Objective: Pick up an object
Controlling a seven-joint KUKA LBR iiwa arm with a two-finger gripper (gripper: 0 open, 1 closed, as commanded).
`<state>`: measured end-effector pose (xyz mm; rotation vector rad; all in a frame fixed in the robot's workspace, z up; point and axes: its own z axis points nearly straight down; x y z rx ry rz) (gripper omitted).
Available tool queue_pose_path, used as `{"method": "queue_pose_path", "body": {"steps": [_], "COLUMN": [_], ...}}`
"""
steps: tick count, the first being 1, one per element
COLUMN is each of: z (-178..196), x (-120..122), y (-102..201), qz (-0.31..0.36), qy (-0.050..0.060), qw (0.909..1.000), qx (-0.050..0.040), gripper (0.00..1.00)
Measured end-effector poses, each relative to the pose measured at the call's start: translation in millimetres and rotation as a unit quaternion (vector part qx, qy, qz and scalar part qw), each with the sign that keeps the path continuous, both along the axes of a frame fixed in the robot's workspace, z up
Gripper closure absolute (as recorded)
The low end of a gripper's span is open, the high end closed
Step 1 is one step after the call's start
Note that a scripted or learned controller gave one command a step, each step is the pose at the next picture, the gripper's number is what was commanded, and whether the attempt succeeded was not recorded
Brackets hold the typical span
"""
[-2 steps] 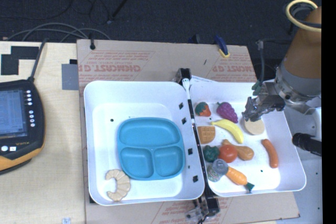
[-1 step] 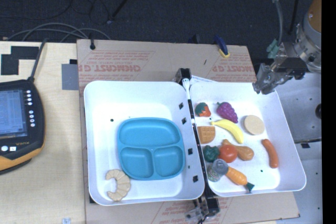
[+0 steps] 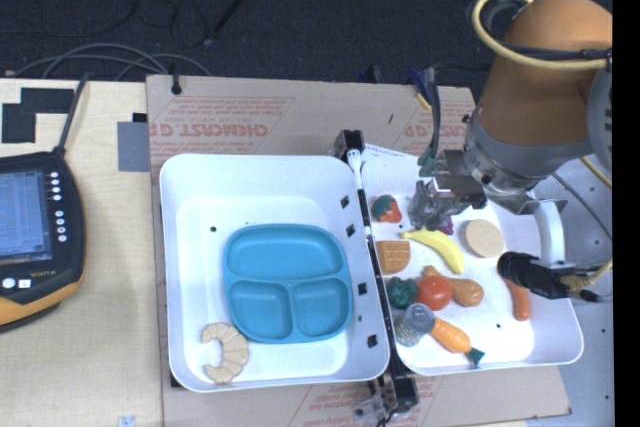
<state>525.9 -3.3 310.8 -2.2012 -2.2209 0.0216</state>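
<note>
Arm [image 3: 545,85]: it reaches in from the right, above the right bin [image 3: 560,340].
Gripper [image 3: 432,205]: low over the far-left part of that bin, just above the banana [image 3: 440,246]; whether it is open or closed, I cannot tell.
Near it: a strawberry [image 3: 386,209], a waffle [image 3: 392,256], a tomato [image 3: 434,291].
Left bin [image 3: 190,215]: it holds a blue divided plate [image 3: 287,281] and a croissant [image 3: 226,352].

The cardboard sheet [image 3: 300,115] under the bins carries red printed letters at its far edge, seen upside down; they look like "CHEMCRZT", but the reading is not sure. More red print stands on its near edge, too small to read. The pendant [image 3: 35,235] on the left has a lit screen; its text is too blurred to read.
</note>
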Motion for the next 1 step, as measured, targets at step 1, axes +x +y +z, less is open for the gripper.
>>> {"method": "queue_pose_path", "body": {"steps": [1], "z": [91.3], "x": [-50.4], "y": [45.0], "qz": [0.001], "qy": [-0.010], "qw": [0.9999], "qx": [0.0002], "gripper": [1.00]}}
